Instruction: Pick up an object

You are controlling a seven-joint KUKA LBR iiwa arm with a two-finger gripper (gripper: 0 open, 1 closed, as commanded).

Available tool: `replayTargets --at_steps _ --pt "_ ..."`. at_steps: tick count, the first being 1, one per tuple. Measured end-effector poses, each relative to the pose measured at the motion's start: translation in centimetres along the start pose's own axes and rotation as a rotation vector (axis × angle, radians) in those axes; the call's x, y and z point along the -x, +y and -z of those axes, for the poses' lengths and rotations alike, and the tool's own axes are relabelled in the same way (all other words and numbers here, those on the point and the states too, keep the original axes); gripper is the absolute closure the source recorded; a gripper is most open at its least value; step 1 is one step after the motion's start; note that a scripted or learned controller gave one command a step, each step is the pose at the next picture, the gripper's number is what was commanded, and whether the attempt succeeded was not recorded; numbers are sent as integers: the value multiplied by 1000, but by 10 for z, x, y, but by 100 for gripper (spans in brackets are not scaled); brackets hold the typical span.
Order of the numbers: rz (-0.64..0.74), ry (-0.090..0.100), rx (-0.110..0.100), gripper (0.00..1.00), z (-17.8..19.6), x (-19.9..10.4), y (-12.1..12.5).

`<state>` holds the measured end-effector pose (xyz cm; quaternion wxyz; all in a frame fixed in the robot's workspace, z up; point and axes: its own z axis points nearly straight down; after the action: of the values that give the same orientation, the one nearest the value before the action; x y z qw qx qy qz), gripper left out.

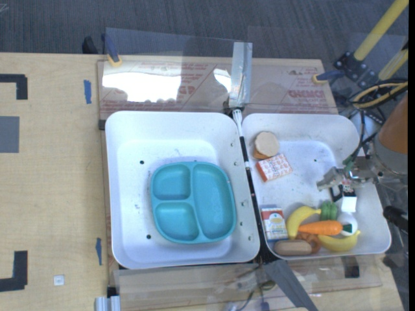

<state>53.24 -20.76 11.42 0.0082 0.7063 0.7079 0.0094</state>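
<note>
Gripper (332, 180) at right edge of frame, over right bin (305, 125); finger state unclear; toy food (321, 229) below it.

Left bin (123, 173): white, shallow, holds a teal divided plate (192, 201) with three compartments (two small ones on the left, one long one on the right). Plate sits toward the bin's near right portion, flat.

Worktop (48, 173): light wood-coloured. Black angular markings (17, 86) near its far left and near left edges. Blue tape strips (87, 91) just left of the bin, one far, one near.

Clear plastic sheets (168, 76) stand along the far edge behind both bins, joined by a metal bracket (240, 73).

Beyond the worktop: grey carpet floor (194, 5); yellow bars (389, 18) at far right corner.
</note>
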Motion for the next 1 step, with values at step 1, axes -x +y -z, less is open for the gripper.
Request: replayTargets --at_steps 1 --pt "86 9 6 0 -6 5 16"
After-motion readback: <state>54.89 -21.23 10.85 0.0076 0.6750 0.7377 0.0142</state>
